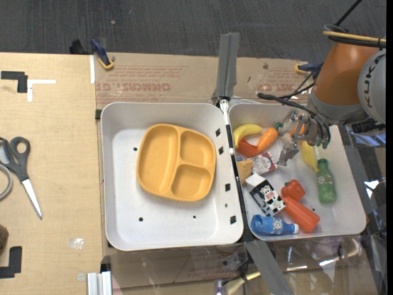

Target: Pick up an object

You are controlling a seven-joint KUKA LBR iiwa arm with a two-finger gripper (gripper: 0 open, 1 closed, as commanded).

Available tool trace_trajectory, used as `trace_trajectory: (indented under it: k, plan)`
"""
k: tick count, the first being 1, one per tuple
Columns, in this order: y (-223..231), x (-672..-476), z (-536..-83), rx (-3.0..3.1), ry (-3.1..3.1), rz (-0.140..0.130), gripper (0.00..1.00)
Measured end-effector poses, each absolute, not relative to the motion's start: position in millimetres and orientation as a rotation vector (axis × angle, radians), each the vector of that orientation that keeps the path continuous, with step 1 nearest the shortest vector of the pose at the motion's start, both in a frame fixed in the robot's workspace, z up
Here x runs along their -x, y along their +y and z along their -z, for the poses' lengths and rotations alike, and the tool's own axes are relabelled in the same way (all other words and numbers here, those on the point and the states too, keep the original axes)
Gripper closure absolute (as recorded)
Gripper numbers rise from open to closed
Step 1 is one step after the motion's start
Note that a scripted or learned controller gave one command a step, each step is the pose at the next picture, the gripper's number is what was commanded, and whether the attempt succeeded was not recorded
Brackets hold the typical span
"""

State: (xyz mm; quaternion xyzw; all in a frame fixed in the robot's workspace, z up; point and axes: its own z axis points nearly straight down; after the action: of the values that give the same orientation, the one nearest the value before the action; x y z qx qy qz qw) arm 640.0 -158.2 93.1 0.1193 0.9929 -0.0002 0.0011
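The gripper (304,141) hangs over the far half of the right bin (350,226), and whether its fingers are spread or closed cannot be told from this slanted view. Nothing is visibly held; the nearest candidates are the yellow banana-shaped piece (309,155) just beside it toward the bin's right wall, and the green bottle (325,181) just nearward of that, long axis running far-to-near. Judging from this, a short descent toward the right wall would reach either.
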Motion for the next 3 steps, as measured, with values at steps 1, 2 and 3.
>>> trace_trajectory:
  k: [1,2,3]
  plan:
    - [-158.5,-641.9,-104.0,-0.370,3.111,0.004,1.00]
    - [-158.1,-641.8,-103.7,-0.369,3.111,0.003,0.00]
    - [-158.2,-643.3,-114.3,-0.366,3.106,0.005,1.00]
